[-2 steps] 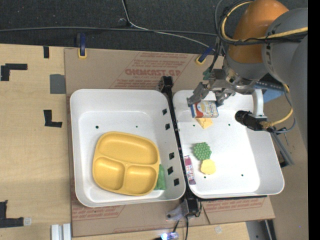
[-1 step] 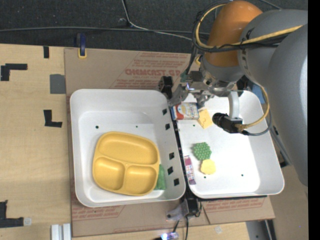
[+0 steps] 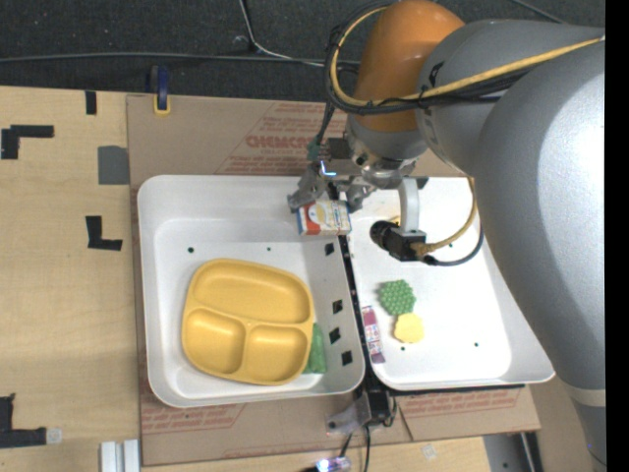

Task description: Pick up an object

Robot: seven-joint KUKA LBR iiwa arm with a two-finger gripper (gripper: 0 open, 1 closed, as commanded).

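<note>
Near the front edge of the right bin (image 3: 511, 354), a pink packet (image 3: 371, 332) lies against the left wall, with a yellow piece (image 3: 409, 329) and a green studded piece (image 3: 396, 296) just beside it. In the left bin (image 3: 147, 264) a yellow divided plate (image 3: 248, 321) fills the front half, and a green item (image 3: 316, 350) is wedged at its right edge. None of these is near the gripper (image 3: 329, 197).

Farther back, a small red-and-white carton (image 3: 322, 219) sits at the left bin's far right corner, against the wall the two bins share. The gripper hangs directly over it, touching or nearly so. I cannot tell whether it is spread or closed, or whether it grips the carton at all.

The main risk is that wall. It may block one side of the grip, so that a lift catches only a corner of the carton and tips or drops it. A push could also slide it over into the right bin.
</note>
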